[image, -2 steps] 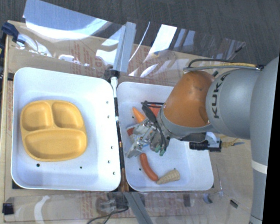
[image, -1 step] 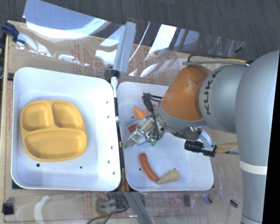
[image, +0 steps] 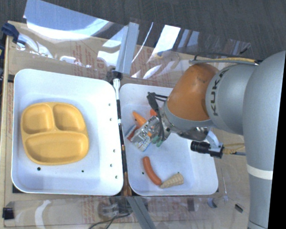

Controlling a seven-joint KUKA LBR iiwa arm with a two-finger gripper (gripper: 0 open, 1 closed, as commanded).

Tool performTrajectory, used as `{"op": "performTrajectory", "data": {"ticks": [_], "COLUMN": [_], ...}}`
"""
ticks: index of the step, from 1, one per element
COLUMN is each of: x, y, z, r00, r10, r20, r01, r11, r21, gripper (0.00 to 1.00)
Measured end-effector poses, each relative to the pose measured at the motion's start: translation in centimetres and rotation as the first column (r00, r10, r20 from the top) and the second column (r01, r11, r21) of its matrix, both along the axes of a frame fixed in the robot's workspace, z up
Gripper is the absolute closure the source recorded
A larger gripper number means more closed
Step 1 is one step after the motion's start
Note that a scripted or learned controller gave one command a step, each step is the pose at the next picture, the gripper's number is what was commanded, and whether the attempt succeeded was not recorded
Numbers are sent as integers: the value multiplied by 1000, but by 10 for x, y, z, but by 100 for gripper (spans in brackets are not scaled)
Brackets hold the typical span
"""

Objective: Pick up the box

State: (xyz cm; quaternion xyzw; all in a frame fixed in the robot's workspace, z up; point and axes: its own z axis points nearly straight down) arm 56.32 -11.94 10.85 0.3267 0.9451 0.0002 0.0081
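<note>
Box in the right bin, long axis slanted upper-right to lower-left, under the hand; grip indiscernible.

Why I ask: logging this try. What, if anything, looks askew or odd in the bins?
Nothing is spilled or visibly damaged. The yellow divided tray lies flat in the left bin. In the right bin, a sausage and an ice cream cone lie loose near the front wall, and the gripper hangs low over small items too cluttered to identify.
</note>
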Motion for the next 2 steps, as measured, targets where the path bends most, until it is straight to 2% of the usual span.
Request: {"op": "performTrajectory", "data": {"ticks": [1, 2], "x": [21, 64], "y": [35, -2], "z": [103, 129], "r00": [973, 814], "r10": [230, 580], "r20": [-13, -13], "r01": [-230, -580], "r11": [973, 815], "r21": [4, 1], "gripper": [100, 100]}}
